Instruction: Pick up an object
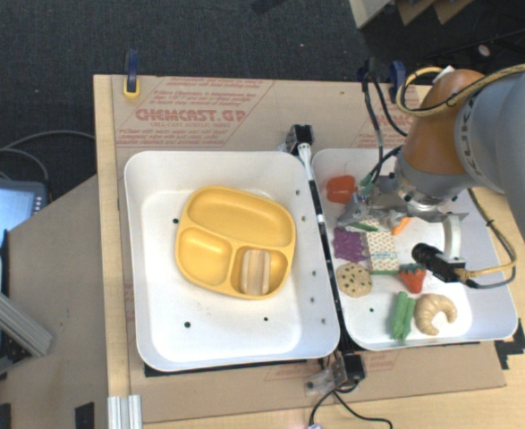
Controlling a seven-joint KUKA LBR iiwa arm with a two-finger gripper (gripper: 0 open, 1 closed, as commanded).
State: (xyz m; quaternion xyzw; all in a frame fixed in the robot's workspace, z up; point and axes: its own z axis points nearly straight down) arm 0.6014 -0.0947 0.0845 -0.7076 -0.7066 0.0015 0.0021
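My gripper (pixel 366 209) hangs low over the upper left part of the right bin (pixel 486 327), under the grey arm with its orange band (pixel 439 125). It sits just right of a red tomato (pixel 339 187) and directly above a purple piece (pixel 351 243) and a patterned card (pixel 384 250). Nothing shows clearly as held. Further toward the front lie a cookie (pixel 355 281), a red and green piece (pixel 412 279), a green pickle (pixel 401 316) and a croissant (pixel 436 312).
The left bin (pixel 155 311) holds a yellow divided plate (pixel 235 239) with a pale item (pixel 255 271) in its lower right compartment. A black divider (pixel 314 206) runs between the bins. Cables loop around the arm at the right.
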